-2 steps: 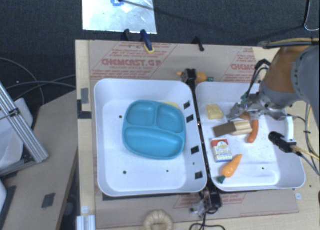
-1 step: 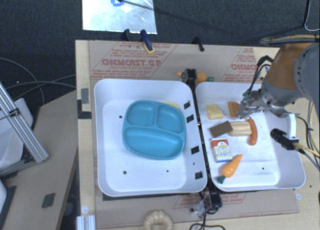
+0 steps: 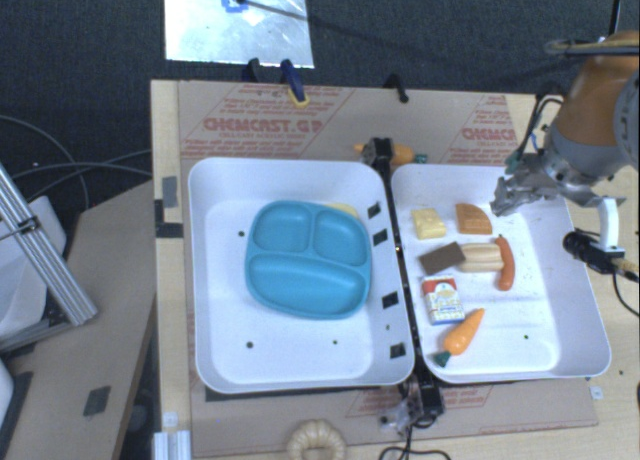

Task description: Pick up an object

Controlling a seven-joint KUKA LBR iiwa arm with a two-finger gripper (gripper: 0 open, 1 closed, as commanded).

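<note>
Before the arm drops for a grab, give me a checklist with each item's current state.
1. Targets in reach: cheese wedge, bread slice, sausage, carrot and small red carton lie in the right bin: ok.
2. Gripper over the right bin, above its far edge: ok.
3. Gripper directly above a target: not ok; it sits just right of the bread slice.
4. Fingers free of any item: cannot tell.
5. Items spaced for a clean pinch: not ok; the middle ones touch.
6. Blue divided tray stays in the left bin: ok.
</note>
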